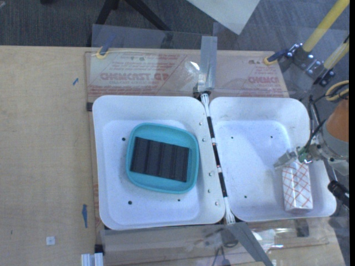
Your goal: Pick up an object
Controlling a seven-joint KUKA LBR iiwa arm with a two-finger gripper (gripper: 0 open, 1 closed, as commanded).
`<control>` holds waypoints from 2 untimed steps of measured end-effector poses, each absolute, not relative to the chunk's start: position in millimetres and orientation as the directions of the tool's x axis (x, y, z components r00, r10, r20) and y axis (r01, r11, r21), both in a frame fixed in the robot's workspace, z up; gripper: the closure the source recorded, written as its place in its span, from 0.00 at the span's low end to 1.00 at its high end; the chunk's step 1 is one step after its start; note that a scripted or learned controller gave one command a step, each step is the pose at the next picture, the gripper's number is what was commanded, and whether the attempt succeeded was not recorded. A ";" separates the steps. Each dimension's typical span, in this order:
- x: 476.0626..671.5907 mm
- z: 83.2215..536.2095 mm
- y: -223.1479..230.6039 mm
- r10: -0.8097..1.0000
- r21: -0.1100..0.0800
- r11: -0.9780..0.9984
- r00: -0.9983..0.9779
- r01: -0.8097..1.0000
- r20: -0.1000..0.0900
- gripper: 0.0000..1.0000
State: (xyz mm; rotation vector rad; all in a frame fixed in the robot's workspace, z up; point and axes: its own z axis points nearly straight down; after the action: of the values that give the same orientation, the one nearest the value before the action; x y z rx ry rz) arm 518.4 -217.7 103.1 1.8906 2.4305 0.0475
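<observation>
Two candidate objects. Teal soap dish point(162, 158): rounded-rectangle tray, raised rim, dark ribbed insert of about four parallel slats inside. Lies flat, right way up, slightly rotated clockwise, roughly centered in the left bin point(108, 115). Nothing touching it.

Small white carton point(297, 187) with orange-red crisscross lattice print: lying on its side, long axis running roughly toward the near edge, slightly tilted. Sits in the right bin point(249, 115) at its near right corner, close against the right wall. Its far end is just beside the gripper's tip.
</observation>
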 end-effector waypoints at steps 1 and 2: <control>527.1 147.2 -217.3 0.982 0.002 0.189 -0.189 0.982 -0.002 0.00; 504.5 104.3 -188.4 0.971 0.013 0.238 -0.238 0.971 -0.011 0.00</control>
State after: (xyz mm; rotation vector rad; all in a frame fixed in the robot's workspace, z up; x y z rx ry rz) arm 504.5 -188.4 104.3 1.9285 2.4593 0.0052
